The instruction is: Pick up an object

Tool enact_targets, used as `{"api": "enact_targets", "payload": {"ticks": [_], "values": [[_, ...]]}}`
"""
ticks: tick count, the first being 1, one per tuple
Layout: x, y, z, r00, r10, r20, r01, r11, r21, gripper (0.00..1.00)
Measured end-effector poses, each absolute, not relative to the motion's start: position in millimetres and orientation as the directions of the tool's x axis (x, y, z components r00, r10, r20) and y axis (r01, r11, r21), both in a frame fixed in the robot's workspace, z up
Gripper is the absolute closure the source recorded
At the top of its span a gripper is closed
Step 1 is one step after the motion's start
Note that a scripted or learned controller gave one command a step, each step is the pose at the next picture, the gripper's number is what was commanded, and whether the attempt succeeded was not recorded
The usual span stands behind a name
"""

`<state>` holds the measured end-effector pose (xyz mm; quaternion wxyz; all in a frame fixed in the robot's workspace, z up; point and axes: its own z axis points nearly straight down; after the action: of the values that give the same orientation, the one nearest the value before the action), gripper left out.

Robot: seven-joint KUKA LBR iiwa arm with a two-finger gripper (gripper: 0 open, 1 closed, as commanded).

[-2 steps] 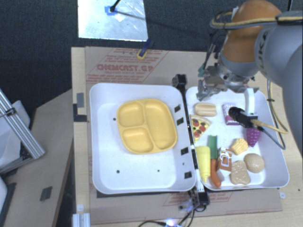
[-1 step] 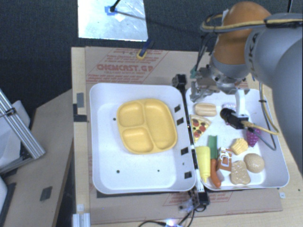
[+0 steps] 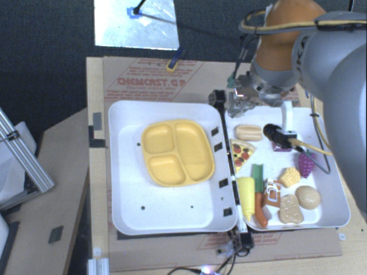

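Bench top (image 3: 69, 153): light wood, carrying a flat printed cardboard sheet (image 3: 149, 79) on which two shallow white bins sit side by side, long edges touching at the middle. Left bin (image 3: 123, 205) holds a yellow divided tray (image 3: 176, 152), set slightly askew; right bin (image 3: 338, 211) holds a cluster of small toy food items near its front and centre. Beyond the cardboard, a shiny silver square sheet (image 3: 135, 16) lies on the dark surface (image 3: 46, 39) behind, and a slanted metal frame (image 3: 20, 153) stands off the bench's left side.
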<state>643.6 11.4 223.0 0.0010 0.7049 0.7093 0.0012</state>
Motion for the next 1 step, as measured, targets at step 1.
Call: {"api": "enact_targets", "payload": {"ticks": [1], "values": [[633.3,14.0,235.0,-0.006,1.0,0.0,1.0,0.006,0.001,1.0]]}}
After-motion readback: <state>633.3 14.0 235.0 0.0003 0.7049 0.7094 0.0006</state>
